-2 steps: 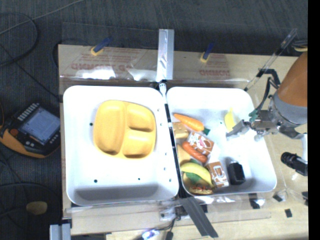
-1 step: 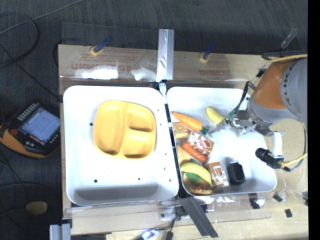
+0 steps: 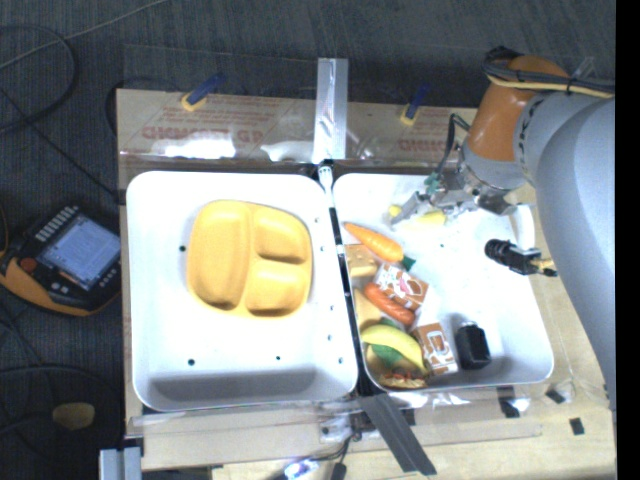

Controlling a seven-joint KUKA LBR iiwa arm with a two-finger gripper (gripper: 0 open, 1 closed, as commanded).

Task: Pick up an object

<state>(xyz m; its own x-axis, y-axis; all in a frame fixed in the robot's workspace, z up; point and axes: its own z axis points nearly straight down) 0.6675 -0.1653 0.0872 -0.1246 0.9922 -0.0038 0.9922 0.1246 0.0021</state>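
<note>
A robotics lab or test cell; the grey industrial arm (image 3: 575,183) with its orange band reaches over a plywood desk (image 3: 140,118) bearing two shallow white bins (image 3: 145,268); a handheld control pendant (image 3: 65,258) lies on dark carpet (image 3: 100,8) beside loose cables (image 3: 40,38); clamps (image 3: 200,92) grip the desk's far edge; toy food fills one bin

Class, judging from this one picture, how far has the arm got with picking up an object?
Done: the gripper has reached the far end of the right bin. In hand: nothing visibly held. Left: a grasp and lift; the carrot, banana and black object lie in the bin.
</note>
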